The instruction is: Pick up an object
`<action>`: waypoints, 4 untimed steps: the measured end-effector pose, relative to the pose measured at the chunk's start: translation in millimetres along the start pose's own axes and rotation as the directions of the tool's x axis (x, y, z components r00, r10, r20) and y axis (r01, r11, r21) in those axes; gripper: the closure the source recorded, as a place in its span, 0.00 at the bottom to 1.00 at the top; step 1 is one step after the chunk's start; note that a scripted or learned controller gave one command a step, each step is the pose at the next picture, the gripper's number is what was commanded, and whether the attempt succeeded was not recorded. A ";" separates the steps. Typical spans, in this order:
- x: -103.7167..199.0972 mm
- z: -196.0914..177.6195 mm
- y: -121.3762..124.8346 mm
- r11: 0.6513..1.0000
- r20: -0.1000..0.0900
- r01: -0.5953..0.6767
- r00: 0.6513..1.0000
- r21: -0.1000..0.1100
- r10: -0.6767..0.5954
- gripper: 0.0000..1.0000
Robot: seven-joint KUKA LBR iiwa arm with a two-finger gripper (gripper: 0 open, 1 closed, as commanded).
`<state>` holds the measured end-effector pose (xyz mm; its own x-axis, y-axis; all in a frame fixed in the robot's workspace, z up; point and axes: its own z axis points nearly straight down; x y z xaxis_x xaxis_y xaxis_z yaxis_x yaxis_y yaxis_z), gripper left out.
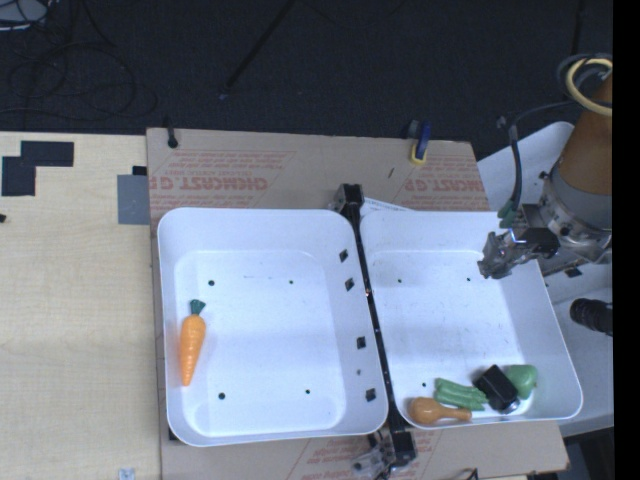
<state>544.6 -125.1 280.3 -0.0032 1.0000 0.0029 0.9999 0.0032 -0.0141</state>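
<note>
Approach step — two-finger gripper hangs over the right white bin's far right rim, holding nothing; finger gap: cannot tell. Nearest targets — green pea pod, black block, tan gourd-shaped toy — cluster in the near right corner. Orange plastic carrot lies in the left bin. Next: move nearer, descend.

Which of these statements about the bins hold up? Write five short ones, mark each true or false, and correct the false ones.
1. The carrot lies in the left bin. True.
2. The gripper holds the carrot. False: it hangs over the upper right edge of the right bin, far from the carrot.
3. A black block lies in the right bin's lower corner. True.
4. The green bean pod lies in the left bin. False: it is in the right bin, beside the black block.
5. The orange gourd stands on the cardboard. False: it lies in the right bin.
</note>
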 end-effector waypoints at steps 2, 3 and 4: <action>123.0 -38.0 56.0 1.000 0.002 0.002 1.000 -0.016 -0.002 1.00; 192.8 -127.1 92.8 1.000 0.002 0.003 1.000 -0.022 -0.003 1.00; 148.0 -63.7 98.5 1.000 0.005 -0.007 1.000 -0.006 0.007 1.00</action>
